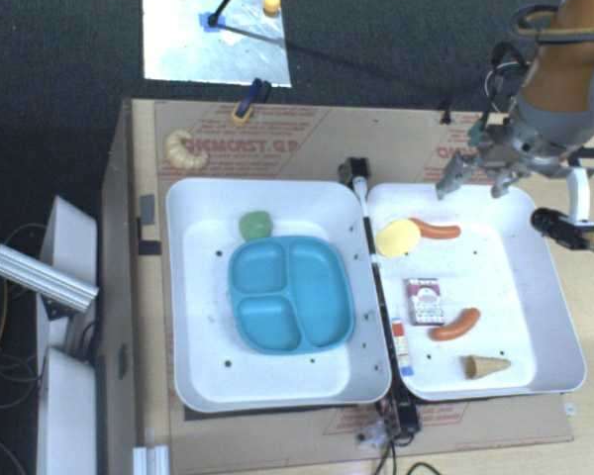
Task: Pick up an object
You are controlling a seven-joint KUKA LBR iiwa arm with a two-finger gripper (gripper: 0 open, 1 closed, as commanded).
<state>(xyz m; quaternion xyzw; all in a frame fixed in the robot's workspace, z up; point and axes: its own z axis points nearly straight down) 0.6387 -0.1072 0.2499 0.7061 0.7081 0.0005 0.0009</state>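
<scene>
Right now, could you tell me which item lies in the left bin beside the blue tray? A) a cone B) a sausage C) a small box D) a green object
D: a green object lies in the left bin, at the far edge of the blue tray; the sausages, cone and box lie in the right bin.

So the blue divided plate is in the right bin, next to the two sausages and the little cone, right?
Not quite. The camera view shows the blue divided plate in the left bin, beside a green lump. The two sausages and the little cone do lie in the right bin.
</scene>
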